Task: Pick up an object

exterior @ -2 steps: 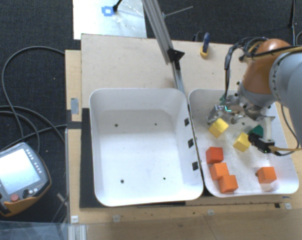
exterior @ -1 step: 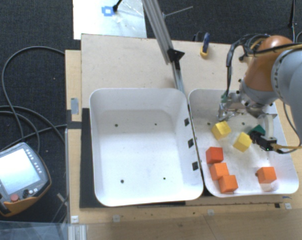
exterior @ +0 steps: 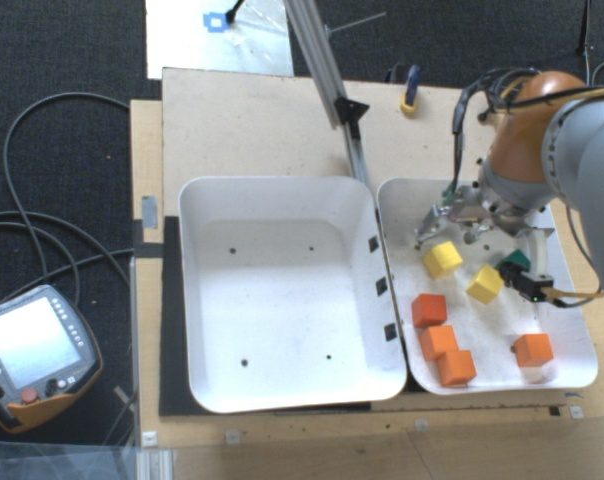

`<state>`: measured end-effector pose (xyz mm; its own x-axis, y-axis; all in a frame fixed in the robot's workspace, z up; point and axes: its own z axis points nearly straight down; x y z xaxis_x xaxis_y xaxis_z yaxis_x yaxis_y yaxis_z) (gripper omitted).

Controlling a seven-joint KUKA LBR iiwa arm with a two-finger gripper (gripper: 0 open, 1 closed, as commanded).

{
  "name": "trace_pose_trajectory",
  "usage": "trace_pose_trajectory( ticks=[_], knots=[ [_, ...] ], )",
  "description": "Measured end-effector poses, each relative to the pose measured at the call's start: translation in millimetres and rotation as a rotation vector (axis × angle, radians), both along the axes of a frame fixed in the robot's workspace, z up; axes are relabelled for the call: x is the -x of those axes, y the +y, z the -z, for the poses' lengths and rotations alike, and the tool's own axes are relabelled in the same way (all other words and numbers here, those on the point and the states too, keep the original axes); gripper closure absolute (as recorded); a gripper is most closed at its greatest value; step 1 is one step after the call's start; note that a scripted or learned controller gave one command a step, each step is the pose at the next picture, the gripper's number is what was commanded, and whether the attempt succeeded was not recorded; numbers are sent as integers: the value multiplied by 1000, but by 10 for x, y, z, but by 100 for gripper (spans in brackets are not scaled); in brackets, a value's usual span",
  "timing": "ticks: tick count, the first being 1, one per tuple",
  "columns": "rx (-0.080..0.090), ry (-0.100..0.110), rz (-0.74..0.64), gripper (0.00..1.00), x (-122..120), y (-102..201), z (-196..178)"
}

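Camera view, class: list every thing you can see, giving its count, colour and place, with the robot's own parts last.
Yellow blocks: two, yellow, upper middle of the right bin.
Orange blocks: four, orange; three along the right bin's left wall, one near its lower right corner.
Green object: one, green, right bin, partly hidden by the arm.
Bins: two, white; left bin, right bin.
Teach pendant: one, grey and orange, lower left floor.
Clamp: one, blue and yellow, board's far edge.
Arm: one, grey and orange, right.
Gripper: one, metal, above the right bin.
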<state>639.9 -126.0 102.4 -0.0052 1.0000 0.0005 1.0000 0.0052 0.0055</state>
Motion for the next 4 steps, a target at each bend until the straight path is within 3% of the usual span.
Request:
trace_pose_trajectory(
  ticks=[1, 2, 3, 4],
  knots=[
    [3, -5, 3, 0, 260, -181, -1878],
    [0, 12, 6, 0, 470, -357, -874],
    [7, -18, 0, 0, 512, -417, -139],
    [3, -19, -4, 0, 503, -542, -78]
  ],
)
